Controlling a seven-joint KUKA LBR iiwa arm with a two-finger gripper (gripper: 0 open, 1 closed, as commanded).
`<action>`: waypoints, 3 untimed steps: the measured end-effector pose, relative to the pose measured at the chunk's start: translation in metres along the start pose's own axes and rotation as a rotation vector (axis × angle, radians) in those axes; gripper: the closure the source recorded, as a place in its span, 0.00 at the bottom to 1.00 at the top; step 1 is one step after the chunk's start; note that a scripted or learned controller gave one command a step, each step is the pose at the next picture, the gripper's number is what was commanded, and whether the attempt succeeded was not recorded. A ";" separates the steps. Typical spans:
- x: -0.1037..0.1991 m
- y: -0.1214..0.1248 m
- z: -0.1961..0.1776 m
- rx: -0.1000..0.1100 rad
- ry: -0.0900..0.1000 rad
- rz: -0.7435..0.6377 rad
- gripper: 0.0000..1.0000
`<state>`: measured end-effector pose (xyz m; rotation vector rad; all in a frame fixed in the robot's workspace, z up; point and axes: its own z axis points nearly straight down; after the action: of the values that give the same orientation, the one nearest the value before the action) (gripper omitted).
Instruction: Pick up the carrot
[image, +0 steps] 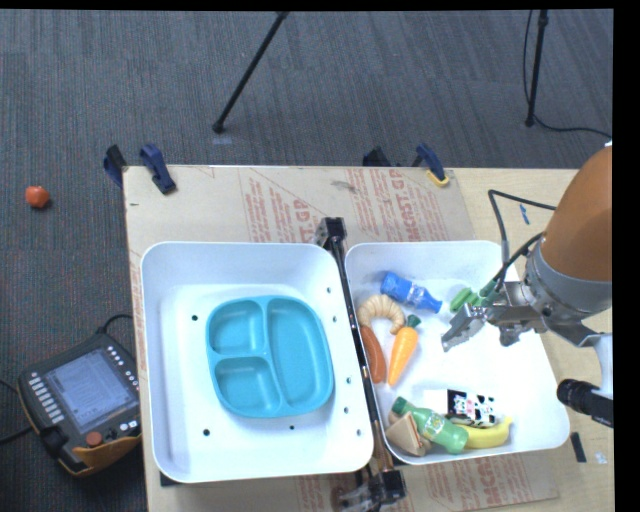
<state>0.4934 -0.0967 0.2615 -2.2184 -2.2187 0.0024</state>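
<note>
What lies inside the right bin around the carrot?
In the right bin the carrot lies beside a sausage, below a croissant and blue bottle. The gripper hovers to its right. Anything beneath the gripper is hidden.

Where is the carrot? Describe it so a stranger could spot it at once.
Look in the right white bin, along its left wall. The carrot lies there, below a curved croissant and right of a reddish-brown sausage. It alone is bright orange and tapered, with a small green top.

Even overhead light, perhaps slightly soft.
</note>
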 end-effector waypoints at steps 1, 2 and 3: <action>0.070 0.042 0.075 0.002 0.000 -0.035 0.00; 0.069 0.043 0.074 0.000 -0.001 -0.033 0.00; 0.069 0.043 0.074 0.000 -0.001 -0.033 0.00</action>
<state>0.5356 -0.0275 0.1871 -2.1820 -2.2553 0.0027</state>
